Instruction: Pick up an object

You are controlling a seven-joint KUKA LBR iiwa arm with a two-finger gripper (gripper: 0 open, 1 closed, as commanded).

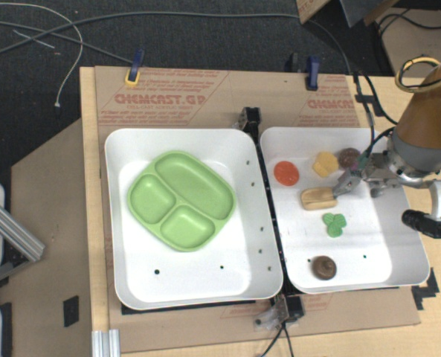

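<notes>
- Step in hand, as I judge it: the gripper (348,183) is low over the right bin (376,259), its tip just beside the right end of the tan block (318,197) — a grasp being lined up, not yet made. Nothing sits between its fingers that I can see, and whether they stand apart or together I cannot tell at this slant.
- To do it well, centre the tip over the tan block's short width before closing, and come straight down — the yellow piece (325,163) and the dark round piece (349,157) lie close behind, and a skewed approach could nudge them.
- Nearest in the right bin: a brown round object (323,267) by the front rim, on its own.
- Next back: a small green leafy piece (335,224), in open floor, well apart from the brown one.
- Then the tan block, lying roughly across the bin, with an orange-red round piece (285,172) a little behind it to the left.
- Farthest: the yellow piece and the dark round piece, near each other by the arm's wrist.
- The left bin (131,274) holds one thing — a green divided plate (181,199) with three compartments, all bare, lying aslant in the middle.
</notes>
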